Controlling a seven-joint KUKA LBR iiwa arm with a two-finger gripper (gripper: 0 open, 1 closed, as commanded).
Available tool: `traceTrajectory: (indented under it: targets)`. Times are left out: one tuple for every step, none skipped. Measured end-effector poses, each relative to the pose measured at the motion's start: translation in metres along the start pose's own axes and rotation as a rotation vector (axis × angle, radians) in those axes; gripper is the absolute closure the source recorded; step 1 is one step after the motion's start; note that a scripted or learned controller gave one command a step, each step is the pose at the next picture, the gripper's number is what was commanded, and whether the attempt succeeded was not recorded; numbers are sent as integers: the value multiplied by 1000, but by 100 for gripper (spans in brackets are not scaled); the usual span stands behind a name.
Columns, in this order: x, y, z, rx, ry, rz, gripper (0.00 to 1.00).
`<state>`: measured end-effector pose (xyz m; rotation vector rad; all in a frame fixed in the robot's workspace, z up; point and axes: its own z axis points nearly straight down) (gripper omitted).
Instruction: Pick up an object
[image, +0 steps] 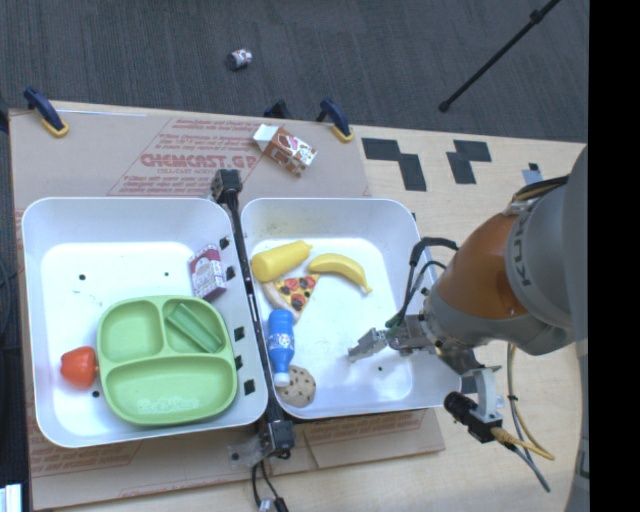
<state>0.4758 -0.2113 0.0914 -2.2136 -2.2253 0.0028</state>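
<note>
My gripper is low inside the right bin, over bare white floor at the bin's middle right, and points left. Nothing shows in its grasp. To its left a blue bottle lies along the bin's left wall, with a brown cookie just below it. Up and to the left of the gripper are a pizza slice, a banana and a yellow lumpy item. All of these lie apart from the gripper.
The left bin holds a green divided plate, a red round fruit and a small red-and-white carton. Another carton lies on the cardboard behind the bins. A black divider bar runs between the bins.
</note>
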Motion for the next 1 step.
traceTrajectory:
  targets:
    - [1, 59, -1, -2, 1, 0, 0]
